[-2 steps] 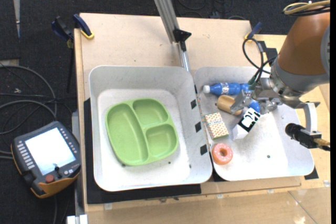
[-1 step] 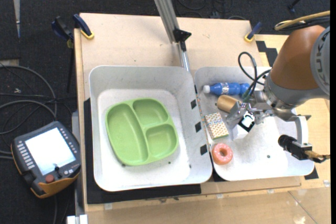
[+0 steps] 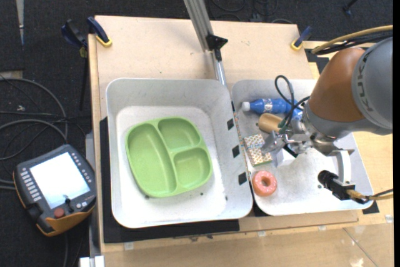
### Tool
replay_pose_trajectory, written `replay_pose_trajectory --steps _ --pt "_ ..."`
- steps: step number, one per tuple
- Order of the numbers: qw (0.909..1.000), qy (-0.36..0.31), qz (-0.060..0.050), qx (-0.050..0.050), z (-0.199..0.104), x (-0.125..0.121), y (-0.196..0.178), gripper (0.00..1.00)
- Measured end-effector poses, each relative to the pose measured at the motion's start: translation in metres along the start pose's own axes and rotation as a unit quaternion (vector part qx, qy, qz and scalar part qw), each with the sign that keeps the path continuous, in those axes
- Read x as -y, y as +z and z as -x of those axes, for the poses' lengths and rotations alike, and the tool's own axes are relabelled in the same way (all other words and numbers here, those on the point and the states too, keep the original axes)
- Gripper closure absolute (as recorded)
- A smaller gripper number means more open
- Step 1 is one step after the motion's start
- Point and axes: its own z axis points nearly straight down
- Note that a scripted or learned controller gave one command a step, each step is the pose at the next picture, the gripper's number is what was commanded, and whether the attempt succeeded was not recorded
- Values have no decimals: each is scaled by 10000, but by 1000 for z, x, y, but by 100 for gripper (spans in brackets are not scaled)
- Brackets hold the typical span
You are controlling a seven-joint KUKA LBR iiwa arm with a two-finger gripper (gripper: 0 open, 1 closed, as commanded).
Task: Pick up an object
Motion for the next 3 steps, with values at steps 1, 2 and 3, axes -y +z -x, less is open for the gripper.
replay_pose_trajectory --steps 1,2,3 --pt "10000 -4 29 -12 -1 -2 -14 100" --pt "10000 -18 -18 -29 3 2 -75 100" --pt "10000 -25 -16 -29 3 0 -128 100"
